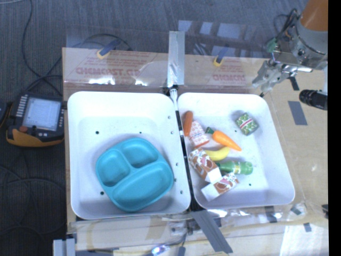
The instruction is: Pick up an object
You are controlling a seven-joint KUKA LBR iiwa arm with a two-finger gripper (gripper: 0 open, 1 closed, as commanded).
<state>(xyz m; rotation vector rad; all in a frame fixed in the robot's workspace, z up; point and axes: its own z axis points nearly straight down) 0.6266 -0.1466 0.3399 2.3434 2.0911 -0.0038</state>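
Pincer (265,79) first: mine hangs at the upper right of the camera view, above the far right corner of the right bin (277,143), out over the bench (314,159) rather than over the toys. I cannot tell how its fingers stand; the metal there is small and blurred against the tape and cardboard. Nothing shows between them, so I count myself as carrying nothing.

What I might pick up all lies in the right bin, down and to the left of me in the view. Nearest is the small green box (246,123), alone toward the bin's far right part, well apart from the rest. Past it sits the carrot (225,139), its long axis slanting from upper left to lower right. Just below the carrot are the banana (217,154) and the green bottle (234,168), both lying roughly across the bin. Against the middle wall a sausage (187,122) stands lengthwise along the divider, with patterned cartons (201,161) crowded beside and below it.

The left bin (80,143) holds only a blue divided plate (134,173), far from me.

My judgement: the green box is the short reach and stands free of neighbours, so I would descend leftward and toward the near side to it. For the carrot I would need to turn my wrist across its slant.
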